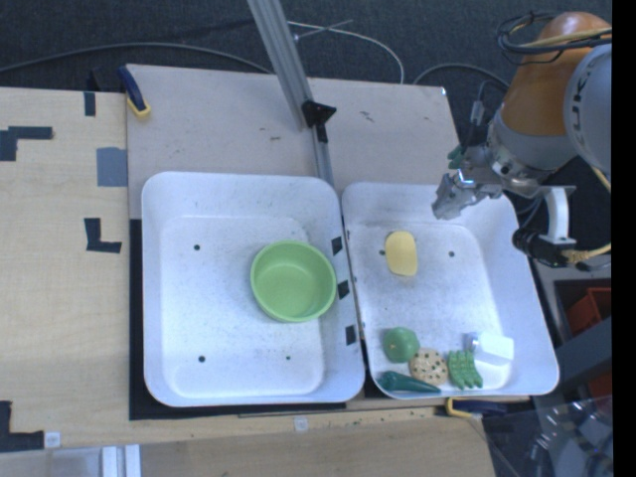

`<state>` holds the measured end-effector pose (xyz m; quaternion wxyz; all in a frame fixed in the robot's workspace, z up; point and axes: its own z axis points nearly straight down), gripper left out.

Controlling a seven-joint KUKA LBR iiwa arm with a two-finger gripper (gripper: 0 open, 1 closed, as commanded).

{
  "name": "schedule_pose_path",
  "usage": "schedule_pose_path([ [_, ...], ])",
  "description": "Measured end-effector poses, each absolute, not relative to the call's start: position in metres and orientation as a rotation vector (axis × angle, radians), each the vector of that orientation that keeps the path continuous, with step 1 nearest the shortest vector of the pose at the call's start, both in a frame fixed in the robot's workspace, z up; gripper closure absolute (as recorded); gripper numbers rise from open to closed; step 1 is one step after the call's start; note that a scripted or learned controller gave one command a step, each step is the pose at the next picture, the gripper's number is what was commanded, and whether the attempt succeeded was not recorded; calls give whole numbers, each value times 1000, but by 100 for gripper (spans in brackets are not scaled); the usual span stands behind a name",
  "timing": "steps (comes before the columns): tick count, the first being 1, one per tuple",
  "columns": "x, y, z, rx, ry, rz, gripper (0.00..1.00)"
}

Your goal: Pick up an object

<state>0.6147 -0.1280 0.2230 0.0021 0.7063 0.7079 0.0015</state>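
Above the far right corner of the right bin (497, 237), the gripper (449, 199) hung empty, its jaw gap impossible to judge. A yellow object (401, 252), probably the easiest pick, lay alone below-left of it.

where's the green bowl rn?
The green bowl sits in the left bin, toward its right side near the divide with the right bin, well apart from the yellow object and the claw.
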Motion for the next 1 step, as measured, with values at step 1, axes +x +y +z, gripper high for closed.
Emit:
schedule_pose_path([
  [1, 615, -127, 225, 2221, 2223, 0, 100],
])
